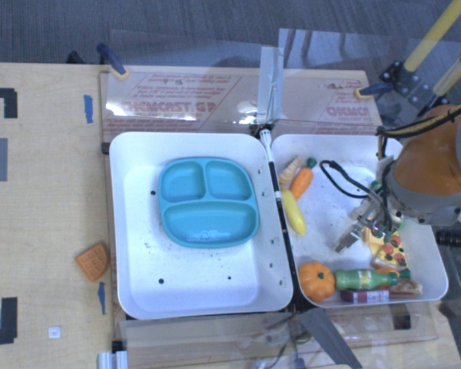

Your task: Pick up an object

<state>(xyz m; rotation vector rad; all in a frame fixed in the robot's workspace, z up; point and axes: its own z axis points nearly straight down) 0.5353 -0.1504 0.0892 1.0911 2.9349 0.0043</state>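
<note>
Orange band and grey wrist sit low over the right bin (334,151), with the gripper (363,229) down near that bin's floor, so I'd call this the reach-in step of the pick, with nothing lifted yet. Metal fingers (346,241) poke out toward the lower left and nothing sits between them as far as I can see, but whether they're spread or pressed together I honestly can't tell (too small and too glinty at this size).

Closest candidate looks like the pizza slice (389,250), lying flat just beside the fingertips on the arm's side, partly under the wrist. Its long axis seems to run from upper left to lower right, with the narrow end toward the gripper, though that's a guess because half of it is hidden.

Other stuff in there: a yellow banana (294,211), a carrot (301,181), a small pumpkin (318,280) and a green bottle (364,280) lying on its side along the front wall.

Next move probably needs the fingers straddling the slice across its width before closing, and a flat thing like that could easily slip out.
</note>
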